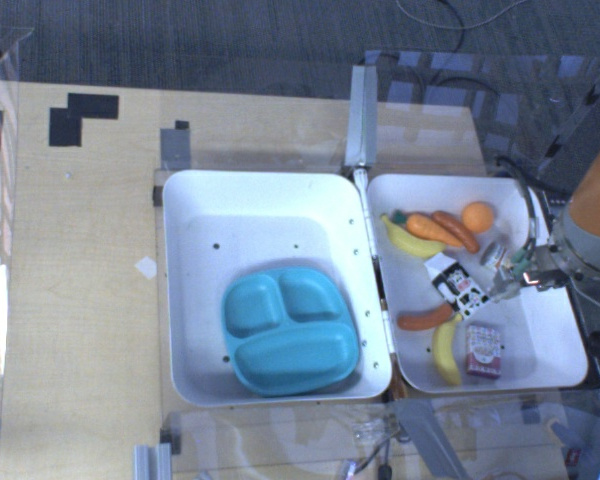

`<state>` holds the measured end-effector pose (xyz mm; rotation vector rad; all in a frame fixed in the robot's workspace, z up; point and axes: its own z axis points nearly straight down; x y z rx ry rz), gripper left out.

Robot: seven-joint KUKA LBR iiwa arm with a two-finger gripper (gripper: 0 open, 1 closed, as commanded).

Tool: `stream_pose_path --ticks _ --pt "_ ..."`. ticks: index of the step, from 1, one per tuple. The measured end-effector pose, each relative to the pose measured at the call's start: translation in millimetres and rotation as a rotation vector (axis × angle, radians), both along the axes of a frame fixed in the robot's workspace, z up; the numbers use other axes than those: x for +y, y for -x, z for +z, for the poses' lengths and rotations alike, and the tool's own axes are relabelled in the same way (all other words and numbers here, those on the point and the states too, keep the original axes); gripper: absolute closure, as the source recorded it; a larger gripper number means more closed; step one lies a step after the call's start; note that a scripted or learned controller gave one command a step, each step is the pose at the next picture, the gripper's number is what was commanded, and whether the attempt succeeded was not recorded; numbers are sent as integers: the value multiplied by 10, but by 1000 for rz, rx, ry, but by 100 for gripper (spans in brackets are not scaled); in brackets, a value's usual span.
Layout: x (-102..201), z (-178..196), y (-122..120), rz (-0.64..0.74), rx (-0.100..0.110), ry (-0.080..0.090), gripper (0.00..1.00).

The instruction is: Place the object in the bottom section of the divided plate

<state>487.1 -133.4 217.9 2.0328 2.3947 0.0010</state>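
The blue divided plate (290,330) lies in the left bin (190,268), its large section at 6 o'clock. In the right bin (565,348), bananas, carrots, an orange and a sausage (425,318) surround the gripper (477,293), lowered from 3 o'clock; its grasp cannot be told

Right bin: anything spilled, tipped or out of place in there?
Nothing spilled. The right bin holds a loose jumble: two bananas, carrots, an orange, a sausage and a small box. The blue divided plate lies flat in the left bin.
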Motion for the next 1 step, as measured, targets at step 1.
stream_pose_path --ticks 1 --pt "-331 -488 -485 -55 1 0 100"
